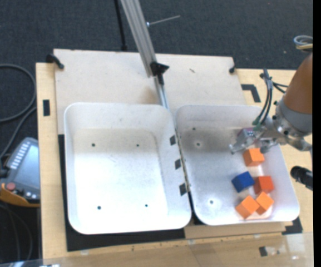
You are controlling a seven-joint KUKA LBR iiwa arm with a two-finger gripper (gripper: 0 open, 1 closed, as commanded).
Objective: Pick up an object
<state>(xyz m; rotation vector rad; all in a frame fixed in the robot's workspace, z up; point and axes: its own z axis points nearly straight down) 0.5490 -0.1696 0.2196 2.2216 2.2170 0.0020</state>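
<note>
Your main risk sits nearest: two orange blocks (256, 204) touch at the right bin's (205, 128) near edge, with a darker orange block (265, 183) and a blue block (242, 181) just beyond, so a grab there could snag a neighbour. Farther back, the gripper (251, 142) hovers at another orange block (253, 156); I can't tell its spread. The left bin (115, 115) holds no blocks.

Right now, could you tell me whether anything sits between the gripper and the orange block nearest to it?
Nothing visible does: the gripper hangs right above the small orange block in the right-hand shallow white bin, apart from the blue cube.
</note>
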